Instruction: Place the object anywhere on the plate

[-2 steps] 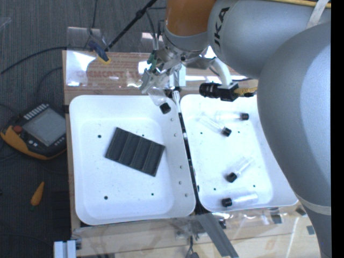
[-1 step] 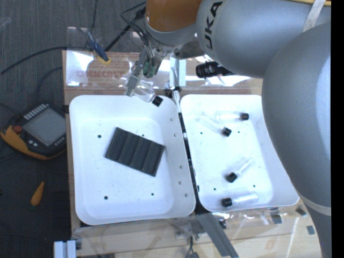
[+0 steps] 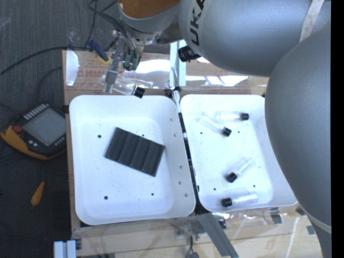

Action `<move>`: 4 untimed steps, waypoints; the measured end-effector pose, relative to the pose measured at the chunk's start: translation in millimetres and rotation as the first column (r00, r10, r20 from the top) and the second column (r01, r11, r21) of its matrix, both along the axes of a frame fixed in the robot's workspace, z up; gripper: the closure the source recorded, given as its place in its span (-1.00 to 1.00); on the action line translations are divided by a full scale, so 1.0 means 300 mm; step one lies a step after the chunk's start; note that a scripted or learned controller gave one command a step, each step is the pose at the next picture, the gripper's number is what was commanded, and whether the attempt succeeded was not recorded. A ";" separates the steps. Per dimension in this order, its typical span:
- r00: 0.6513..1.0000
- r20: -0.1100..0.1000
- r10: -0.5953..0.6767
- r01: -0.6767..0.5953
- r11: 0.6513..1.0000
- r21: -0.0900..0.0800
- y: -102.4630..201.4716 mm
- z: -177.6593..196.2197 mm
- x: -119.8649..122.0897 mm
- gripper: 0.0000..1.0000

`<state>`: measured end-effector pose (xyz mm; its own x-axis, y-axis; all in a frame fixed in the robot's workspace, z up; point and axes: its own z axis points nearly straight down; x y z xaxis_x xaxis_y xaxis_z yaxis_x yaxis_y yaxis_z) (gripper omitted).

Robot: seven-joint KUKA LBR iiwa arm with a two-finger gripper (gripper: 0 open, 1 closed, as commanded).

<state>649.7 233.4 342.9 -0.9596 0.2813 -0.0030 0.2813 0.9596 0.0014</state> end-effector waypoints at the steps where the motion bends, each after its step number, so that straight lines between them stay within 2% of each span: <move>1: 0.925 0.001 0.380 -0.380 0.925 0.000 0.001 0.130 -0.115 1.00; 2: 0.805 0.000 0.594 -0.594 0.805 0.000 0.001 0.252 -0.370 1.00; 3: 0.967 0.000 0.257 -0.257 0.967 0.000 -0.001 0.303 0.064 1.00; 4: 0.876 0.000 0.481 -0.481 0.876 -0.001 0.000 0.307 0.019 1.00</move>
